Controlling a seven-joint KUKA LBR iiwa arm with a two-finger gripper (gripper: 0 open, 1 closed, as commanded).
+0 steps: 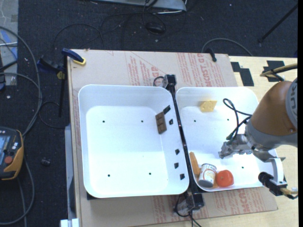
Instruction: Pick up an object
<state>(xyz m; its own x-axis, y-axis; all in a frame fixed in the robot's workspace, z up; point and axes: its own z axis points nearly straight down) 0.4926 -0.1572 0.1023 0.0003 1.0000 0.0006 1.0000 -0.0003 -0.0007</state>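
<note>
From my seat, the end effector (228,150) sits low over the bare floor of the right bin (246,96), and I can't tell how its tips are set; nothing shows between them. The nearest pickable things are crowded into that bin's near-left corner: a small can (207,174) lying on its side, a red ball (225,178) touching it, and an orange stick (194,161) along the divider. My worry is that a descent here closes on plain plastic, well short of the cluster. If I steer into the corner, the wall may block one side, the can could roll, and the ball could squirt away. A yellow chunk (208,106) lies alone near the far wall, an easier target. A brown bar (161,122) rests in the left bin (90,98), farthest off.
</note>
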